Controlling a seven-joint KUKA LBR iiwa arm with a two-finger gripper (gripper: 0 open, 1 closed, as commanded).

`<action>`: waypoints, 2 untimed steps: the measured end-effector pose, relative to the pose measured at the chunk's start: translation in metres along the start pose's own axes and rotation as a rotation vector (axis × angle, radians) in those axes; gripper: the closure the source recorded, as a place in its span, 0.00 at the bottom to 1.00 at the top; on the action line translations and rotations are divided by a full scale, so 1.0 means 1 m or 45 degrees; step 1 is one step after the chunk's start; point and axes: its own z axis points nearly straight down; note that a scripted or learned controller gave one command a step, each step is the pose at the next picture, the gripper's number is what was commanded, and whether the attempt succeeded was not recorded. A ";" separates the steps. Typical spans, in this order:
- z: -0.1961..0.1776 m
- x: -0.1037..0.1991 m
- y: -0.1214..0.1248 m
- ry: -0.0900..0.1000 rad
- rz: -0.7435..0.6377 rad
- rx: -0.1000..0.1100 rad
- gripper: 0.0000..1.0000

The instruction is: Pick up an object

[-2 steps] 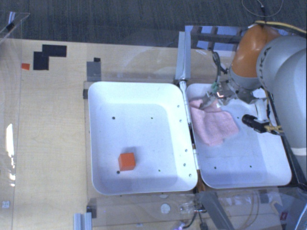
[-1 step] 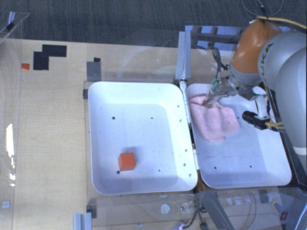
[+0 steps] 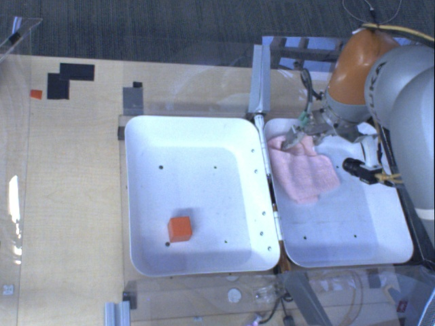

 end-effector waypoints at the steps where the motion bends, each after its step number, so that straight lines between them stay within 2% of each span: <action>1: 0.013 -0.001 -0.070 0.003 -0.039 0.003 0.00; 2: 0.011 0.014 -0.131 0.002 -0.119 -0.001 0.00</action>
